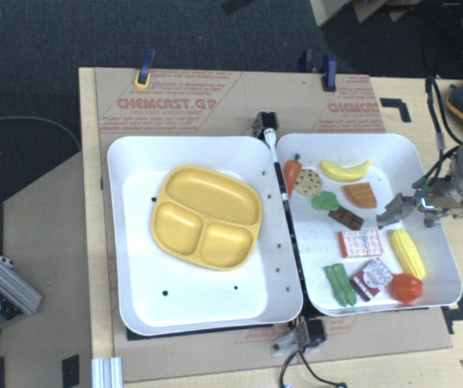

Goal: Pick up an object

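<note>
Inside left bin (126, 241): yellow tray (205, 217).

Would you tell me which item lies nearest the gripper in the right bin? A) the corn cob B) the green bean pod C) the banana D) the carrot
A: the gripper hangs at the right bin's right side, with the corn cob just below it in the camera view, closer than the other three.

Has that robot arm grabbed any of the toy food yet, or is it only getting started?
Nothing looks picked up yet: the banana, corn cob and tomato all lie in the right bin. The gripper hangs over that bin's right side, above the corn, with nothing between its fingers. The grab and lift remain.
</note>
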{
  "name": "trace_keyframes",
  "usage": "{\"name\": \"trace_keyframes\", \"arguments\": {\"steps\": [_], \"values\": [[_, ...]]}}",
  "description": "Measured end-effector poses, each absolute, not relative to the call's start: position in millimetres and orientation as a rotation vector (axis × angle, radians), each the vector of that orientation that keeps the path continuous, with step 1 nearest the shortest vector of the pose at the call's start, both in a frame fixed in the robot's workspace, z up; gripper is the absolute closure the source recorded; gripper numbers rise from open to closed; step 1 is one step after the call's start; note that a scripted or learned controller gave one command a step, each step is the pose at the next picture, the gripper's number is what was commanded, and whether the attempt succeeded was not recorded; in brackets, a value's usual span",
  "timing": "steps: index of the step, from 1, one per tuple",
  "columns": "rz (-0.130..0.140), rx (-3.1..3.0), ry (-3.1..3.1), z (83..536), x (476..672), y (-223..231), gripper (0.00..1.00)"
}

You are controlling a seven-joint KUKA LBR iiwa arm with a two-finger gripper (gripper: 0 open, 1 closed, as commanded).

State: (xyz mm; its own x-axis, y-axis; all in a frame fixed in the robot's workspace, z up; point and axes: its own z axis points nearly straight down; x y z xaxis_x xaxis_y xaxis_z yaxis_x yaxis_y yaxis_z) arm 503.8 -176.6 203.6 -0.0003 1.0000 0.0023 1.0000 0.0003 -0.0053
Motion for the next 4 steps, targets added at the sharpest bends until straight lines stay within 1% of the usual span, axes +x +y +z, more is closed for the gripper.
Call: {"name": "trace_keyframes", "arguments": {"steps": [2,3,4], "values": [[0.003,-2.218,-2.218,111.2,516.4,-182.1,0.00],[-0.008,-2.217,-2.221,87.9,519.0,-180.5,0.00],[-0.012,-2.231,-2.230,101.7,521.5,-183.3,1.00]]}}
